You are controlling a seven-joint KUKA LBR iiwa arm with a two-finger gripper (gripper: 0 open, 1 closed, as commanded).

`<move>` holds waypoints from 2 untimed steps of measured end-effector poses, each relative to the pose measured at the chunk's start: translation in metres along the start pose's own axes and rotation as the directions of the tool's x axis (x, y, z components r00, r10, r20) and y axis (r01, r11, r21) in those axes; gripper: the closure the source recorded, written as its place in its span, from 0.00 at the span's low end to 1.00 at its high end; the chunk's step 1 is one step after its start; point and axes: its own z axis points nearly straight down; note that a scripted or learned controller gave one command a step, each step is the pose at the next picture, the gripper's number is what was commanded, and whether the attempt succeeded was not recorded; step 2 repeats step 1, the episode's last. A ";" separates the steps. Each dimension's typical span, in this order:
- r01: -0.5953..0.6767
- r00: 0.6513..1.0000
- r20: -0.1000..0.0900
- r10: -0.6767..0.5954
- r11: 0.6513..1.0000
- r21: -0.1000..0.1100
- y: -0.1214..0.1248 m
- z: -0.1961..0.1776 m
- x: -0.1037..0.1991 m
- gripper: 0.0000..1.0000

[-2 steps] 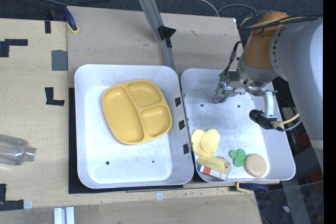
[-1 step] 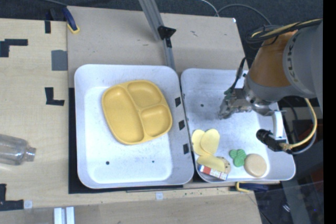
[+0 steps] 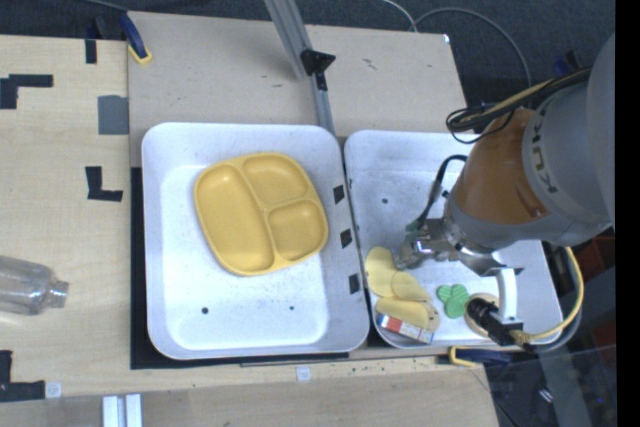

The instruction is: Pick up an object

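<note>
Objects for picking lie in the right bin (image 3: 400,165), bunched at its lower edge, lower right of the frame: a pale yellow piece (image 3: 388,275), a small boxy item with a red and white end (image 3: 408,325) just below it, and a green lumpy piece (image 3: 453,298) to their right. The arm (image 3: 520,180), grey with an orange band, reaches in from the right and hangs over this bin. Its gripper (image 3: 418,250) sits just above and to the right of the pale yellow piece, very near it; whether it grasps anything cannot be told from this angle. In the left bin (image 3: 160,245) lies a yellow divided tray (image 3: 260,212), well apart from the gripper. A clear plastic bottle (image 3: 28,287) rests on the bench at the far left edge of the frame.
</note>
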 end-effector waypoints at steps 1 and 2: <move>0.009 1.000 -0.005 -0.009 1.000 0.001 -0.017 -0.102 0.079 1.00; 0.009 1.000 -0.005 -0.009 1.000 0.001 -0.017 -0.102 0.079 1.00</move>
